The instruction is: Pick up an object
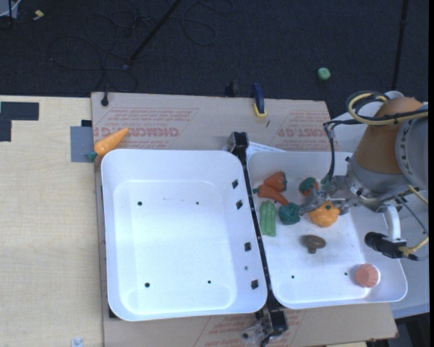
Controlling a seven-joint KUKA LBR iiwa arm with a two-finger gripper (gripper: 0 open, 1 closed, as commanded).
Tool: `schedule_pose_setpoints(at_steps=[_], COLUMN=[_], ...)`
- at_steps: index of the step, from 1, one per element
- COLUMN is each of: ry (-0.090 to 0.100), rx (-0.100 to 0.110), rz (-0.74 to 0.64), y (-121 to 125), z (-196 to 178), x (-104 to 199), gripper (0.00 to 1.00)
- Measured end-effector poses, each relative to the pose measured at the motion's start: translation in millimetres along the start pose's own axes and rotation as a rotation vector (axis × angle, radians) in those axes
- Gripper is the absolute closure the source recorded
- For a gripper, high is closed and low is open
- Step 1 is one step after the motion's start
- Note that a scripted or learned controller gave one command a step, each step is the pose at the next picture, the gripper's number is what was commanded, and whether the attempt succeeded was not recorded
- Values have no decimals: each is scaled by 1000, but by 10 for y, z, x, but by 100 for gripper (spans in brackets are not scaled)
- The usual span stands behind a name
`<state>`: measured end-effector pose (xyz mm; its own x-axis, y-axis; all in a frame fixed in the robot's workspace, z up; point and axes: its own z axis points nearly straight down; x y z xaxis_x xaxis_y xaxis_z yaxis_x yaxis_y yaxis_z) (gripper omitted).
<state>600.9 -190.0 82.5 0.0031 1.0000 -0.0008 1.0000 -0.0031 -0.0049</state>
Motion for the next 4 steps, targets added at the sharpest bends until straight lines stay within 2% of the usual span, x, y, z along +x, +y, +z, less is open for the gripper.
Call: schedule_pose_setpoints(at_steps=[1,2,4], ry=[4,4,2], rx=[4,7,3], rz=[-9,-6,-4], y=[426,410,416], z=[-43,-143,-49], x=[496,473,402], gripper=[0,100,100])
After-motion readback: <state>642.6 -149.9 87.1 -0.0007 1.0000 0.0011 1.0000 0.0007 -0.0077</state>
